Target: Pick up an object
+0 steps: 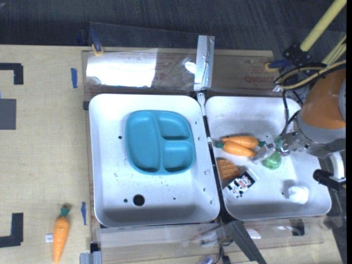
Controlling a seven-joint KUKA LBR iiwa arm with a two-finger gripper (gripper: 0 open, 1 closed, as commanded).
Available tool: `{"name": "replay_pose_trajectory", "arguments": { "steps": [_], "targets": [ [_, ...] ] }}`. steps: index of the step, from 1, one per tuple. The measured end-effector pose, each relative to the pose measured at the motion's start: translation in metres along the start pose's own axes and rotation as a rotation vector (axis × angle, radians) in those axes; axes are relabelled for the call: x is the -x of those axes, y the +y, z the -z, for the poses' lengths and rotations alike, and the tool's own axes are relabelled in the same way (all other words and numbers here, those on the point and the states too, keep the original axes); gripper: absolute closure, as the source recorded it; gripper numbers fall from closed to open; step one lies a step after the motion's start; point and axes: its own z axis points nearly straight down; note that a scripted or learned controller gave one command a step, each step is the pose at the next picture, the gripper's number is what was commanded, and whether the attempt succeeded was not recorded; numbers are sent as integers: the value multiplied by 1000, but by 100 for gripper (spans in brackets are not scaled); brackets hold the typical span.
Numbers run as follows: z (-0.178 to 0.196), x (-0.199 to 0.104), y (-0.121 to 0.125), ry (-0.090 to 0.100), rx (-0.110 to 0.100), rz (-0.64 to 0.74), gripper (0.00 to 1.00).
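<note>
Blue tray fills the left bin. Rightward, carrots lie in the right bin, just beside the gripper; its grip I cannot tell. Likely the reach step; next, settling squarely over one carrot.

Pale wooden bench top beneath two shallow white bins, marked with black tape corners and short blue tape strips. Dark grey carpeted floor beyond the far edge. Clear plastic sheeting behind the bins, catching bright glare. Yellow pole slanting at upper right, above yellow and black cables.
</note>
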Motion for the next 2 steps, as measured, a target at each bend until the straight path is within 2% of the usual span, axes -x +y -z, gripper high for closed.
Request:
{"name": "replay_pose_trajectory", "arguments": {
  "steps": [1, 2],
  "targets": [
    [11, 1, 1, -2, 3, -2, 100],
    [132, -51, 61, 0, 3, -135, 100]
  ]
}}
